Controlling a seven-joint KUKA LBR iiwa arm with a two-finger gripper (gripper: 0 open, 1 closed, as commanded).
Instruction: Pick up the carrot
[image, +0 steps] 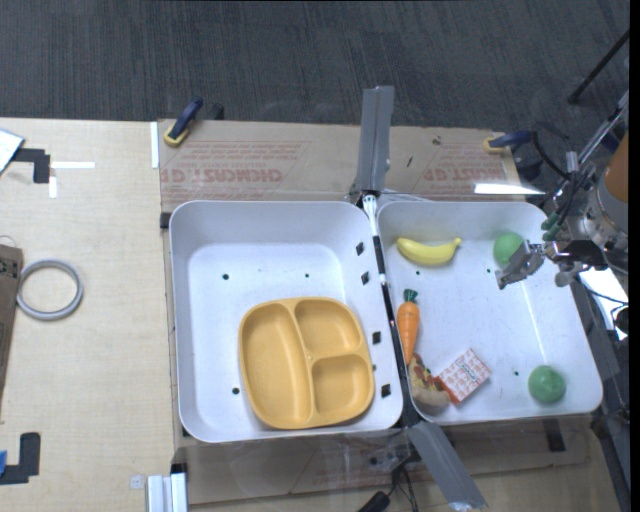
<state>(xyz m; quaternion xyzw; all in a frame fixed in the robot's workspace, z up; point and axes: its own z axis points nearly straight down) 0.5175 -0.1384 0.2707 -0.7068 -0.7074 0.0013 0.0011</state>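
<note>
Carrot (408, 324) lies in the right bin (580, 330), hard against its left wall, green top pointing far, tip near and touching a snack packet (455, 377). Claw (522, 262) hovers at the bin's far right, beside a green ball (508, 247), well apart from the carrot; can't tell how far open, nothing visibly held. Carrot looks like a light, stiff plastic toy, probably slick. Best grip: across the thick upper body, though wall clearance looks tight.

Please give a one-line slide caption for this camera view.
Gripper hovers at the right bin's far side, apart from the carrot lying by the divider.
</note>
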